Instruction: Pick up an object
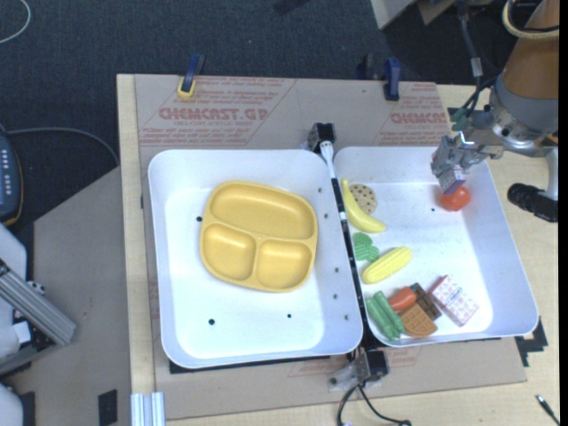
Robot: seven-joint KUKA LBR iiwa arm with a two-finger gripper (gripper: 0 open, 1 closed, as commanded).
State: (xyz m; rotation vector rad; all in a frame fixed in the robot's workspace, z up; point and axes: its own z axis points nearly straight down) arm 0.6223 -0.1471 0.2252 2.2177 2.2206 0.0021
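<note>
A: What is seen of the arm point(532, 78)?
B: It is seen at the far right, reaching in over the right bin point(506, 238). The gripper point(451, 177) is hung over the far part of that bin, pointed down.

A: Is anything pinched in it?
B: A small red tomato point(454, 198) is seen just under the fingertips, touching them. Whether it is pinched or merely lying beneath them cannot be told, and the spread of the fingers cannot be made out.

A: What else is laid in the right bin?
B: A banana point(359, 216) is laid along the left wall, with a speckled cookie point(363, 195) just beside it. Nearer, a green piece point(365, 247) and a corn cob point(388, 263) are placed close together. In the near corner a green pod point(384, 316), a red-and-brown piece point(412, 309) and a pink wafer point(453, 298) are bunched.

A: And the left bin point(177, 264)?
B: A yellow divided plate point(258, 235) is set near its middle, with three compartments facing up.

A: What is under the bins?
B: A brown board point(257, 105) is laid there, held at the far edge by two clamps point(188, 76).
</note>
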